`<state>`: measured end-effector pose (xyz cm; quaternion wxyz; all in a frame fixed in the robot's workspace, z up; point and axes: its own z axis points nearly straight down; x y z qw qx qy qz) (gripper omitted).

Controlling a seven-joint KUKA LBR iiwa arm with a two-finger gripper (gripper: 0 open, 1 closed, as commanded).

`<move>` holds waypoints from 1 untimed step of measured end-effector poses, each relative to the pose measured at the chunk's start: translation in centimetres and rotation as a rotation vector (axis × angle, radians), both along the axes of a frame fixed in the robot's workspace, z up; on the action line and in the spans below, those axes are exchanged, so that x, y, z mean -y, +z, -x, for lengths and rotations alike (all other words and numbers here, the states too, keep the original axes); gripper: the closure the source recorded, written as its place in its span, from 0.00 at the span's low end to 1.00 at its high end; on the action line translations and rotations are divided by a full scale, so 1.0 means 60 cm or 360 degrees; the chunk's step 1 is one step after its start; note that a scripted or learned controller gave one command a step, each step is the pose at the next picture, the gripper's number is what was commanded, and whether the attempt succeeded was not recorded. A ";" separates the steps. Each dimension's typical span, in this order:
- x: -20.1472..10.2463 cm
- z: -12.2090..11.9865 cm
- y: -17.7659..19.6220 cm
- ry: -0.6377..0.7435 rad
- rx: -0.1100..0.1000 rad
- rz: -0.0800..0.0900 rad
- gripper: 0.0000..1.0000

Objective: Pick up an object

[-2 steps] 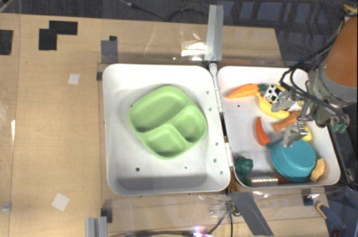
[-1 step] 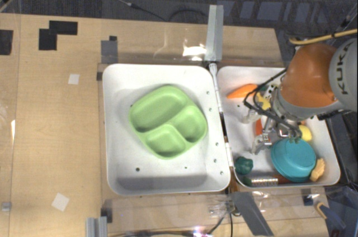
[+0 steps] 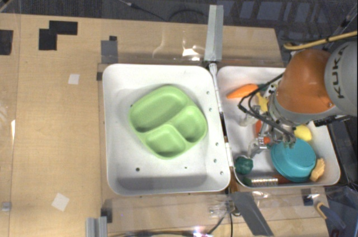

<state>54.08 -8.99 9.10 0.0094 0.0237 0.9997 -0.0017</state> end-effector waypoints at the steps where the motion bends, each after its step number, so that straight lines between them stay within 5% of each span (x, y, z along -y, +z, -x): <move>1: -0.009 -0.099 -0.002 0.0132 -0.0004 -0.0002 0.00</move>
